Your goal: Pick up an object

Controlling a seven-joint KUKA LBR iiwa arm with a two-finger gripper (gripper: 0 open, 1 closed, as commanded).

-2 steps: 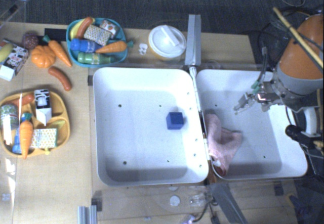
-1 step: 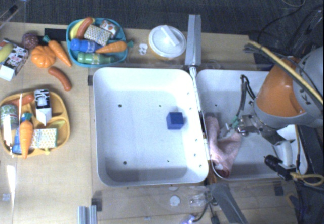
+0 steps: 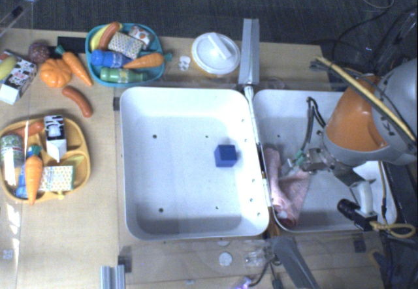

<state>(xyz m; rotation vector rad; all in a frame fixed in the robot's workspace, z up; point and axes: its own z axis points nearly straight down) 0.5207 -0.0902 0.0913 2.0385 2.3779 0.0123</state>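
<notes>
My arm point(image 3: 385, 118) is grey with an orange band above the wrist, and below me both bins, the left bin point(image 3: 183, 102) and the right bin point(image 3: 287, 102), are plain white. A solid blue cube point(image 3: 226, 155) sits in the left one, and a crumpled pink cloth point(image 3: 286, 193) in the right. The tabletop point(image 3: 98, 216) is pale tan wood, carrying a teal bowl point(image 3: 124, 77), a yellow tray point(image 3: 81, 164), an orange toy pumpkin point(image 3: 55, 74) and a white lid point(image 3: 216, 50).
</notes>
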